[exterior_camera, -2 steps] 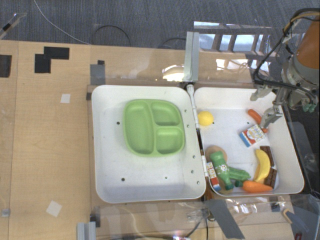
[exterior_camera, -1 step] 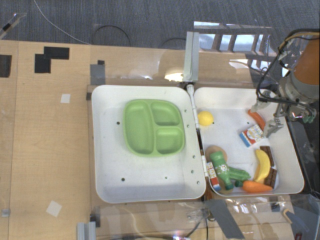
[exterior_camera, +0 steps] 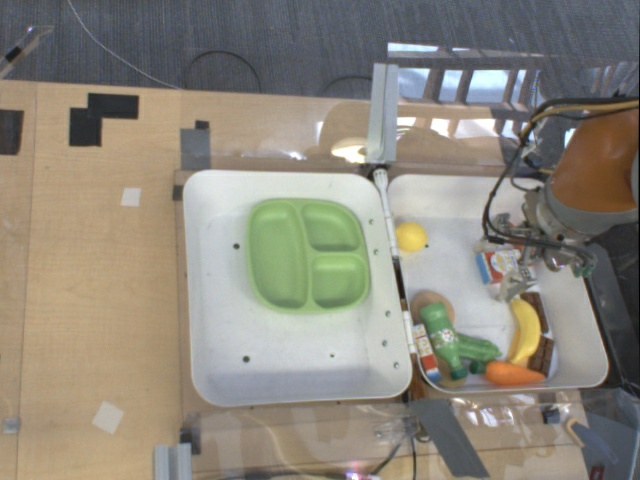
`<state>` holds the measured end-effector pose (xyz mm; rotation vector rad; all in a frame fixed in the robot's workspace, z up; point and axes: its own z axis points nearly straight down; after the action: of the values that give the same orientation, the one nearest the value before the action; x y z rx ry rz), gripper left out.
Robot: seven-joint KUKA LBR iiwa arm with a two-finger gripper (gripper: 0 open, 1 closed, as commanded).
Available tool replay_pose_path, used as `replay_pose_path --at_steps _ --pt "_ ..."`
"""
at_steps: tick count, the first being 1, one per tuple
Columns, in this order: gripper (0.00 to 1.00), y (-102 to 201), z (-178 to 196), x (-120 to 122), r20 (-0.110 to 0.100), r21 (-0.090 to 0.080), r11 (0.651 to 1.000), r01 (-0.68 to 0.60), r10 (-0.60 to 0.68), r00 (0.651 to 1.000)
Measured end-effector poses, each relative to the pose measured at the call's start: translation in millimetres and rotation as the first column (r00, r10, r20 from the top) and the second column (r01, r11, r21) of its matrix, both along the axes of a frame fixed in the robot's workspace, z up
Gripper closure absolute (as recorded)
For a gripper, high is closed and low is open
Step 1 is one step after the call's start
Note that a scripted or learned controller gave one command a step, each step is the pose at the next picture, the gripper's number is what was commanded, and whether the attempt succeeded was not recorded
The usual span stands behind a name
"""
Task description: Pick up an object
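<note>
A grey-and-orange robot arm's gripper (exterior_camera: 520, 268), its opening impossible to judge, hangs over a small red-and-white packet (exterior_camera: 493, 265) near the right bin's (exterior_camera: 455, 223) far right edge, apparently mid-approach; next it needs to descend and close on it.

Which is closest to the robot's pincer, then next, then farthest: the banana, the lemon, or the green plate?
1. The banana, just below the pincer in the right bin.
2. The lemon, at the right bin's left wall, across from the pincer.
3. The green plate, over in the left bin, farthest away.
</note>
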<state>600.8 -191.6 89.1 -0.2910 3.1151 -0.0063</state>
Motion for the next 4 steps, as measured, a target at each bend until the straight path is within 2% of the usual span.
replay_pose_path --at_steps 1,2,3,4 --pt "0.00 38.7 0.5 -20.6 0.000 0.004 0.980 0.201 -0.201 0.980" --pt "0.00 -13.5 -0.3 43.5 0.000 0.006 0.919 0.393 -0.393 0.919" --pt "0.00 30.5 -1.3 57.4 -0.010 0.006 0.860 0.510 -0.510 0.860" --pt "0.00 3.8 -1.4 24.9 -0.005 0.008 0.730 0.683 -0.683 0.730"
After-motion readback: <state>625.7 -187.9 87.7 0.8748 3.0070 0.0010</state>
